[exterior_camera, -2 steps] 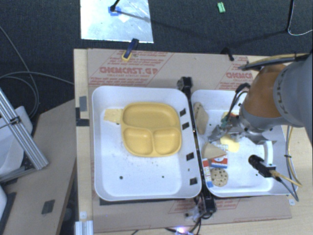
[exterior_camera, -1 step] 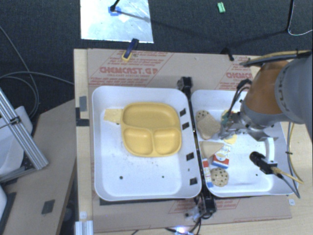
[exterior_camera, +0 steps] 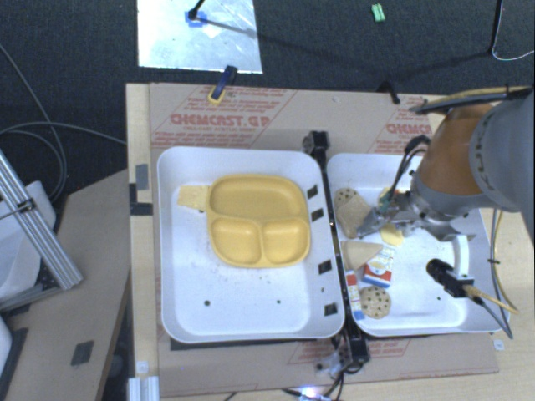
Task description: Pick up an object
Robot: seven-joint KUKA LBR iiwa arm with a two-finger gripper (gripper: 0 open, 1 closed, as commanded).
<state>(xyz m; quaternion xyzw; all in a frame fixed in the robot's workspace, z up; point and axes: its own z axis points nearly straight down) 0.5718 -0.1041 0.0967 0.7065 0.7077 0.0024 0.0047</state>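
Camera view: 2 white bins sitting side by side; left bin [exterior_camera: 180, 307] holding a yellow divided tray [exterior_camera: 255, 220]. Arm reaching over right bin [exterior_camera: 418, 312], gripper [exterior_camera: 378, 219] hanging low beside a tan wedge [exterior_camera: 363, 251], a speckled bread slice [exterior_camera: 351, 207] and a yellow piece [exterior_camera: 391, 236]. Cookie [exterior_camera: 375, 303] and small red-blue carton [exterior_camera: 378, 273] lying nearer the front. Jaw state: cannot tell.

Fixed overhead camera, slanted down, both bins [exterior_camera: 251, 328]

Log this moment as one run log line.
gripper: low in right bin, among small items | grasp: unclear | left bin: yellow divided tray
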